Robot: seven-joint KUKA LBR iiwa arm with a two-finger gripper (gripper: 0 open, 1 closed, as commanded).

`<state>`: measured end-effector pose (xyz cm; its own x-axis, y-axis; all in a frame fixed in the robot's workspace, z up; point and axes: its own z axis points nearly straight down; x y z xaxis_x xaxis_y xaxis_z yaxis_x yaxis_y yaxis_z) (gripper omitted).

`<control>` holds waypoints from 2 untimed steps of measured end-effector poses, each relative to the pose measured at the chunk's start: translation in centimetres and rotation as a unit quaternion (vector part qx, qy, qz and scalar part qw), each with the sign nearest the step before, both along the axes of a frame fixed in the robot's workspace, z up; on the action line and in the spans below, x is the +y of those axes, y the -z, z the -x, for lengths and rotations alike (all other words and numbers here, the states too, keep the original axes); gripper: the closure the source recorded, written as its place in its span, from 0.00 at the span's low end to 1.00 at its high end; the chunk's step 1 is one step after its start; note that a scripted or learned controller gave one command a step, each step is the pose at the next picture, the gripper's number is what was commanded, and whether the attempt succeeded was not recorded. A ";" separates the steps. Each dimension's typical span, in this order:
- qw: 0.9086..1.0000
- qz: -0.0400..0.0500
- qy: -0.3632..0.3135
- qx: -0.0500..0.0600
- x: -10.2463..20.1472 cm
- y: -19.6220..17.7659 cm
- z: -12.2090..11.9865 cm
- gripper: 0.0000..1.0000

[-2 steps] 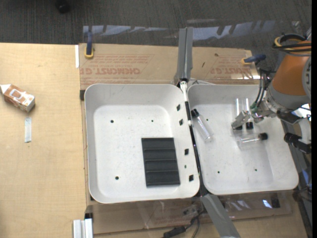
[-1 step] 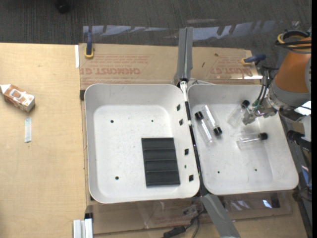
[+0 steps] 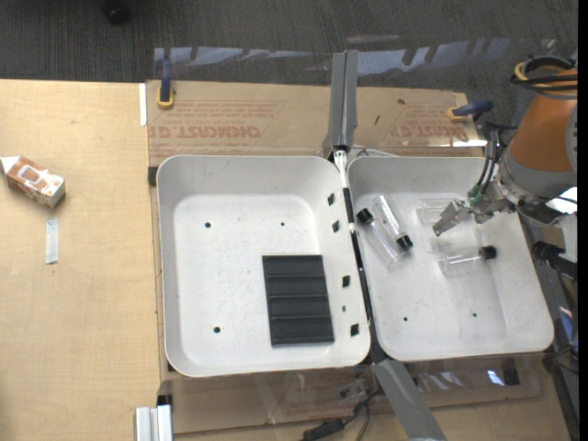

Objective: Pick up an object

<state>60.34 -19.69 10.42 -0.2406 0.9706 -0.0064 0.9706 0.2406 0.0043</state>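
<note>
Trouble is most likely to come from the objects themselves. Seen from the fixed camera above the bench, the right bin [image 3: 514, 338] holds several clear plastic vials with black caps: two lie close together near the bin's left side [image 3: 384, 228], and another [image 3: 467, 258] lies toward the middle right, just below the gripper [image 3: 452, 219]. The gripper hangs low over the bin, between these groups, at the end of the arm [image 3: 542, 145] reaching in from the right. Whether its fingers are spread or closed I cannot tell; they read as a small grey shape, and nothing is visibly between them.

The vials are transparent and round, so a descent slightly off their axis would probably roll one aside instead of trapping it. The paired vials could also be nudged together, spoiling a clean pinch.

The left bin [image 3: 184, 338] holds a flat black ribbed block [image 3: 298, 299], well apart from the gripper.
</note>
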 end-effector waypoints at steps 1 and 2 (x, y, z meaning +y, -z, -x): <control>0.999 -0.004 -0.044 0.004 -1.8 1.3 9.9 0.00; 0.999 -0.003 -0.043 0.004 -1.9 0.5 9.9 1.00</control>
<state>50.40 -21.63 9.97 -0.3228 0.9465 0.0023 0.9465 0.3228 -0.0007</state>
